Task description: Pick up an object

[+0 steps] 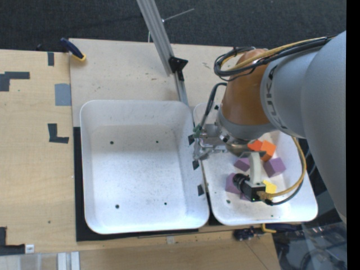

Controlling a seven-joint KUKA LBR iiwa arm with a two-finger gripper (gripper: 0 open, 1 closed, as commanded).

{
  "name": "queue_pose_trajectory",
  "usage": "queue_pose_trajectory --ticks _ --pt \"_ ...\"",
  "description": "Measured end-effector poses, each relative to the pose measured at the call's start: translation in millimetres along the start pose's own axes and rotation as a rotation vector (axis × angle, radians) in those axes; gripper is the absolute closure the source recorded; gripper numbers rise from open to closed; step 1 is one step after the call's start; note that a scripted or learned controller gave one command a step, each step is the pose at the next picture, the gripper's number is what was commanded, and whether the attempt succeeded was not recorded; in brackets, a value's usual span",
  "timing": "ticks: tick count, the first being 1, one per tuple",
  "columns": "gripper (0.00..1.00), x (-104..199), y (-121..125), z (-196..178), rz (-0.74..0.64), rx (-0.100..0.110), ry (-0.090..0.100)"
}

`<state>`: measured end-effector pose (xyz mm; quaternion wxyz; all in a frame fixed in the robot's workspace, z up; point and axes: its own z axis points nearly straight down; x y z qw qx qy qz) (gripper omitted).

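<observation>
Over in the right bin: I see five small blocks lying close together on the white floor of the right bin (284,214).
Orange block (263,147): it lies at the top of the group, partly tucked under robot parts.
Big purple block (275,166): it lies just below the orange one, with its top and sides easy to see.
Other purple blocks: a small purple block (242,164) lies to the left, and a low purple block (233,183) lies below that one.
Yellow block (270,188): it is small and sits at the bottom of the group.
How they will handle: I think they are light and stiff, like toy blocks, and will not break or squash.
Where to grab: I would pick the big purple block and squeeze it on two flat sides. Its corners could slip out.
Gripper (203,145): it is low at the left wall of the right bin, well apart from the big purple block. I cannot tell how far open it is, and I see nothing held in it.
Arm (306,89): it is big and grey and covers the top right of that bin.
Left bin (135,167): it touches the right bin and has tiny dark specks on its floor.
Bench (34,167): it is pale wood with bits of grey tape.
</observation>
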<state>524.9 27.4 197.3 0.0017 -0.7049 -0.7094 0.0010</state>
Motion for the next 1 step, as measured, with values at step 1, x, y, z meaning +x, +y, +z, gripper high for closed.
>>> queue_pose_trajectory --ticks 1 --pt "1.0 60.2 -13.2 -2.2 -0.002 0.0 0.001"
